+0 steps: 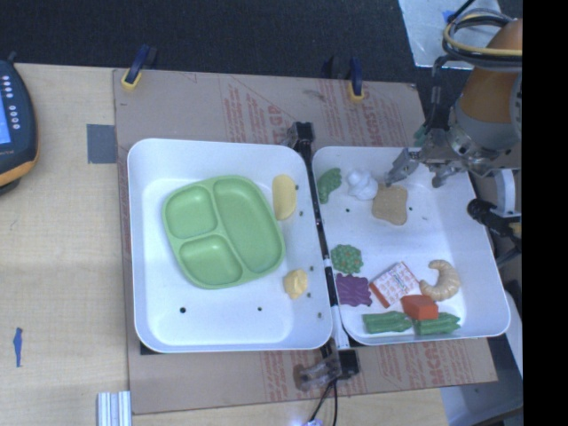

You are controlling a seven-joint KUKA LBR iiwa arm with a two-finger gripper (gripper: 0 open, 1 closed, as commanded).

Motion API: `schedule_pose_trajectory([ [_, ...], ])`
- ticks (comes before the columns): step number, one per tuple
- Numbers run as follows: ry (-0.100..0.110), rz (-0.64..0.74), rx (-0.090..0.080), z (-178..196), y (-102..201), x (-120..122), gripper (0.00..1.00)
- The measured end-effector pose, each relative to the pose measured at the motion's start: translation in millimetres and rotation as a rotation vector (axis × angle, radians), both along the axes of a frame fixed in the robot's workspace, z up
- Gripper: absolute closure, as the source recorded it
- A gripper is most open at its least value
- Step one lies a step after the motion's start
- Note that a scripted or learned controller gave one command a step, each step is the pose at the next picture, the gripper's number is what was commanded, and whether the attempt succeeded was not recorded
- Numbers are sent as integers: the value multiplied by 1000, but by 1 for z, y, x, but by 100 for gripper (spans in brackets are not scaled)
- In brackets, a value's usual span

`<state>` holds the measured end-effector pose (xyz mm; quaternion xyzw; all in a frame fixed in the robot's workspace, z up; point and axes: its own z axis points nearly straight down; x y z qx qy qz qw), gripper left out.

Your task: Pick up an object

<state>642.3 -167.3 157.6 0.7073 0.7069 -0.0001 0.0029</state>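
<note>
The flat tan cookie-shaped piece (390, 206) lies in the far part of the right white bin (479, 247), just right of a small white lump (360, 183) and a green leafy piece (328, 184). It looks light and stiff, probably smooth plastic, so a pinch across its narrow edges seems best. The claw (417, 169) hangs just above its far edge, fingers spread wide, nothing between them. Nearer lie a curled tan croissant (441, 279) and a red block (419, 307). The left bin (151, 238) on the bench (62, 264) carries a green divided plate (224, 231)
</note>
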Motion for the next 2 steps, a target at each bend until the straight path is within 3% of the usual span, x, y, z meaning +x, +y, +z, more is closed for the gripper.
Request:
schedule_pose_trajectory([
  [1, 11, 7, 4, -61, 9, 13, 0],
  [2, 8, 6, 2, -65, 22, 14, 0],
])
